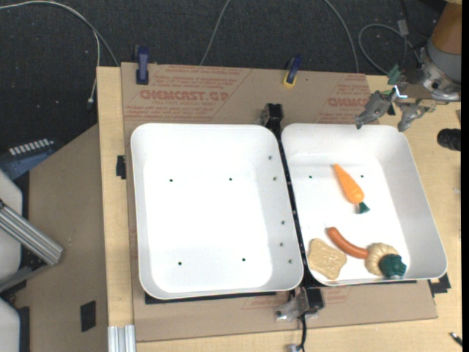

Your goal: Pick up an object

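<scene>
The right bin [410, 174] holds an orange carrot [349, 184] near its middle. Along its front edge lie a cracker-like biscuit [326, 258], a reddish sausage [346, 242] and a tan toy with a green end [385, 260]. My gripper [383, 114] hangs above the back right rim of that bin, well behind the carrot. Its two fingers are spread apart and open, with nothing between them.
The left bin [146, 196] lies beside the right one, on a cardboard sheet [220, 86]. A blue clamp [141, 64] and a yellow-blue clamp [292, 70] sit on the back edge. Cables run over the dark floor behind.
</scene>
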`<action>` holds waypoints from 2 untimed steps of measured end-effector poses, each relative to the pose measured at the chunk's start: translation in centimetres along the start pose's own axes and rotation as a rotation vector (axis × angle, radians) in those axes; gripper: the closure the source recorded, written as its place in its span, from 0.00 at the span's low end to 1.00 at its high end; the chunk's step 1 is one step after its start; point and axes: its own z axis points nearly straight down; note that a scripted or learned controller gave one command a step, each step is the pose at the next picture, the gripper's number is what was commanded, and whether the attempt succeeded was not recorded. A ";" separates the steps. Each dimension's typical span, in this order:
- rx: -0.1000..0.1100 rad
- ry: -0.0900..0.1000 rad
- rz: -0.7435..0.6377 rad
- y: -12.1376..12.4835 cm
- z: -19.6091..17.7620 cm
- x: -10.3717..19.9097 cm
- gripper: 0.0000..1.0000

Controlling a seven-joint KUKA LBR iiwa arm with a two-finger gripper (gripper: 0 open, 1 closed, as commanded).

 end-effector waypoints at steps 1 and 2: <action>-0.005 0.000 -0.039 -0.3 -5.1 3.8 0.00; 0.014 0.002 0.003 -6.0 12.6 1.2 0.00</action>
